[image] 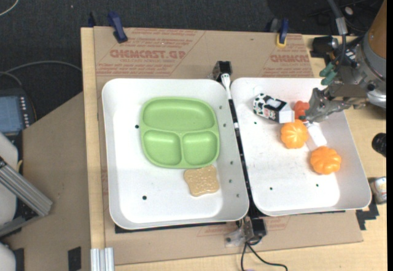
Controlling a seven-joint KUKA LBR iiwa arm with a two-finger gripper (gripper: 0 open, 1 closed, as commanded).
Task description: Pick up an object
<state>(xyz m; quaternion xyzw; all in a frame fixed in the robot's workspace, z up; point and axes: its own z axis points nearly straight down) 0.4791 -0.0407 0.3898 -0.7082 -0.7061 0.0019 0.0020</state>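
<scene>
Right bin (pixel 344 199): two orange pumpkin-shaped toys are seen – one (pixel 293 134) near the middle, the other (pixel 324 160) lower right; a black-and-white toy (pixel 268 107) lies toward the upper left, with a small red piece (pixel 300 107) beside it
Left bin (pixel 120 159): a green divided plate (pixel 180 132) is held, with a tan biscuit-shaped piece (pixel 202 180) just below it
Gripper (pixel 314 117): lowered into the right bin, just above and right of the middle pumpkin; its opening cannot be judged
Progress: nothing is seen lifted – every object appears to rest on a bin floor
Left to do: a grasp and a lift, probably of the near pumpkin or the red piece
</scene>
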